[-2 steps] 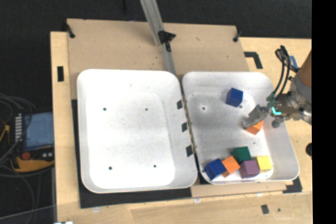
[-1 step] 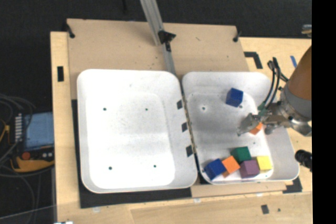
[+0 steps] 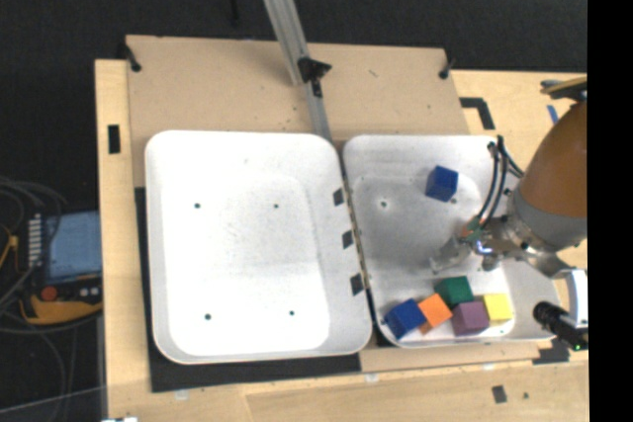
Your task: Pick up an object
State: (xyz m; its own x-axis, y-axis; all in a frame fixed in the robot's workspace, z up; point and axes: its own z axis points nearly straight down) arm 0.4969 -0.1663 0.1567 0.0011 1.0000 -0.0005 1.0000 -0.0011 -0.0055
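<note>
Fixed overhead cam, looking down at a slant on a light wooden bench (image 3: pixel 247 74) w/ two shallow white plastic bins side by side. The left white bin (image 3: pixel 247 242) has just a few small dark dots on its floor. The right white bin (image 3: pixel 396 212) has all the stuff: a small blue cube (image 3: pixel 442 184) sits alone toward the far side, well apart from the rest, and along the near edge there's a cluster of blocks packed close together: another blue cube (image 3: pixel 405 316) at the left end, a small orange cube (image 3: pixel 433 309) just beside it, a dark green cube (image 3: pixel 456 291) a bit behind, a purple cube (image 3: pixel 470 316) next to the orange one, and a yellow cube (image 3: pixel 497 307) at the right end. The grey KUKA arm w/ the orange band (image 3: pixel 559 178) comes in from the right, and its two-finger gripper (image 3: pixel 465 247) sits low over the right bin, roughly between the lone blue cube and the near cluster, nearest the green cube but apart from it. The gripper end is blurry and small, so can't tell how far apart it's spread; nothing visible in its grasp afaict. A slanted metal bar (image 3: pixel 282 5) runs from the top down to the gap between the bins. Off the bench at far left there's a blue box w/ cables (image 3: pixel 69 247).
</note>
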